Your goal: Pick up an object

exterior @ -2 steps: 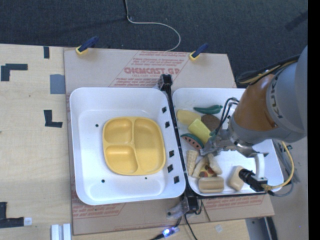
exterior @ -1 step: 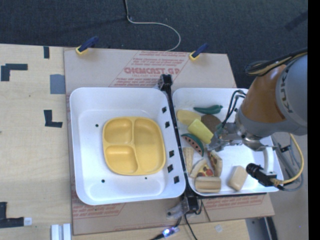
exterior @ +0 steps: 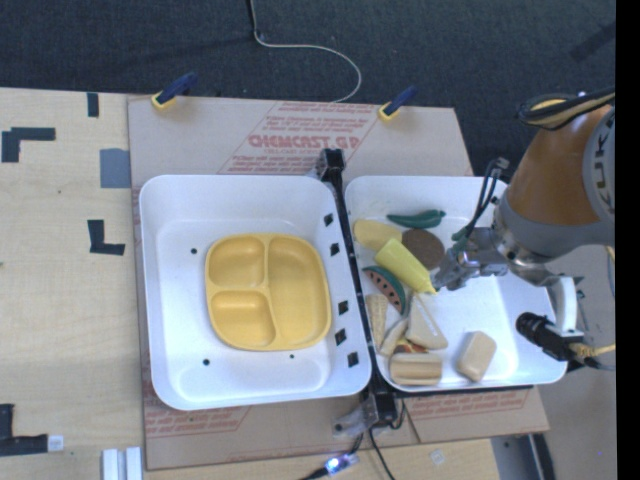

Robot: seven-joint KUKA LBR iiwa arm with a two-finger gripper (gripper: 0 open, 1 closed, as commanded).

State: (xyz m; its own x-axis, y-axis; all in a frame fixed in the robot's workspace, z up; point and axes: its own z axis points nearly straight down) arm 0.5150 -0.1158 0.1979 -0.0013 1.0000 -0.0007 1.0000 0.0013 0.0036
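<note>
The right bin (exterior: 500, 193) holds several toy foods: a green pepper (exterior: 417, 218), a yellow lemon-like piece (exterior: 375, 233), a yellow corn cob (exterior: 404, 266), a brown round piece (exterior: 426, 248), a watermelon slice (exterior: 388, 288), sandwich wedges (exterior: 424, 326), a bread roll (exterior: 416, 370) and a tan block (exterior: 476, 356). My gripper (exterior: 452, 273) hangs low in the right bin, just right of the corn cob and below the brown piece. I see nothing clearly held in it.
The left bin (exterior: 170, 208) holds a yellow divided plate (exterior: 268, 291). A black divider clip (exterior: 331, 164) sits between the bins. The grey and orange arm (exterior: 560, 193) covers the right bin's right side. Bare white floor lies around (exterior: 490, 313).
</note>
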